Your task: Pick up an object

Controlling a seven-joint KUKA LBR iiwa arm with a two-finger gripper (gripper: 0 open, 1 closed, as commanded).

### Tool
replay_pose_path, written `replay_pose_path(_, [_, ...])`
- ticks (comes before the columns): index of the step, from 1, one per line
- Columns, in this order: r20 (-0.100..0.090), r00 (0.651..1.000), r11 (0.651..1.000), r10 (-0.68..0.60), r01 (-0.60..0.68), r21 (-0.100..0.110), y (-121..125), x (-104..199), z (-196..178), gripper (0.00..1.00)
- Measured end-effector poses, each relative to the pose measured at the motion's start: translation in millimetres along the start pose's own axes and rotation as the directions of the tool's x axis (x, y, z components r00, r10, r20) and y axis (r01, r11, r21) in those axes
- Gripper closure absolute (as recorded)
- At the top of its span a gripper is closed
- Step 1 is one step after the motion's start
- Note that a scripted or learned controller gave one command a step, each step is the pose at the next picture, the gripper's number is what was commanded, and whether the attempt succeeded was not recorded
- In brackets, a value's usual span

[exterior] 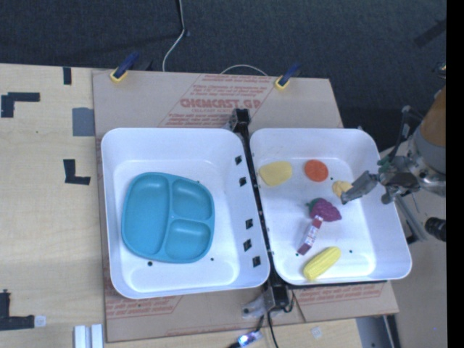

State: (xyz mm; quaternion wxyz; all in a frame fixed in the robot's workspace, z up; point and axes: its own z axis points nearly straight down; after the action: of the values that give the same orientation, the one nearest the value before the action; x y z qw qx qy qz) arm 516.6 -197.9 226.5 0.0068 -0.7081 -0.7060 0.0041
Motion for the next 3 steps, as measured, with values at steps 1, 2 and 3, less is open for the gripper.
replay_pose_path(1, [0.003,1.000,1.000,-0.004,0.004,-0.010,2,1,-6,0.00])
replay_pose_path(2, [0.001,1.000,1.000,-0.003,0.003,-0.004,-1,-6,58,0.00])
replay_pose_path(3, [0.002,1.000,1.000,-0.004,0.004,-0.008,9,-4,114,0.00])
